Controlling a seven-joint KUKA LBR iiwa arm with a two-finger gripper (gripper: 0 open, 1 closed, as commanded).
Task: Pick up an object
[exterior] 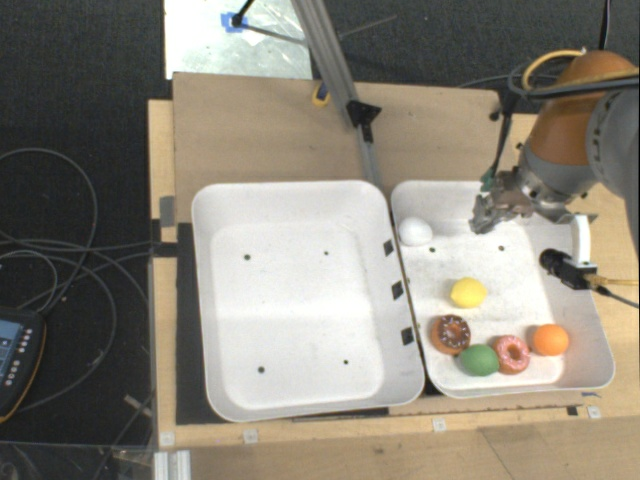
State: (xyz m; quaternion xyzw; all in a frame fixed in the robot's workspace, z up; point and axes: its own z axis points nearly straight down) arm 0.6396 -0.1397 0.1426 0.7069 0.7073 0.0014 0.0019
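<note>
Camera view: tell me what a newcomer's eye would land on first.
First, the cluster of bright toys in the right bin: a yellow ball, a chocolate donut, a green ball, a pink donut and an orange ball along its near side. Next, the arm's hand above that bin's far end, near a white ball.

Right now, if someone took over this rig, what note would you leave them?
Gripper: over the far end of the right bin, holding nothing visible; finger state unclear.
Things, all in the right bin: white ball at the far left corner, yellow ball mid-bin, chocolate donut, green ball, pink donut and orange ball along the near side.
Done: nothing picked.
Left: choose an object, descend, grasp, lift.
</note>
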